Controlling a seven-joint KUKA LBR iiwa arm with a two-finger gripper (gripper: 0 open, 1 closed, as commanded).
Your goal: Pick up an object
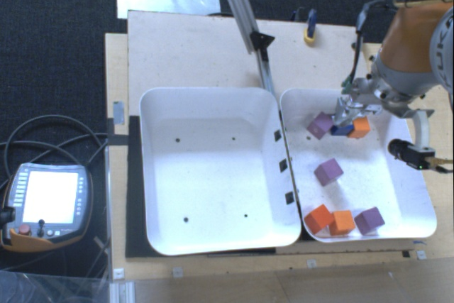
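In the right bin (418, 202), my gripper (346, 117) hangs low over a cluster of blocks at the bin's back. A small blue block (343, 130) lies right under it, with a purple block (320, 125) to its left and an orange block (360, 128) to its right. Another purple block (328, 171) sits alone in the middle of the bin. Along the front wall lie two orange blocks (319, 217) (342, 223) and a purple block (369, 220). The gripper body hides part of the blue block.
The left bin (152, 152) stands beside the right one, sharing a raised divider edge (284, 167). A slanted metal pole (241, 3) crosses the back of the bench. A teach pendant (46, 206) lies off the bench at the left.
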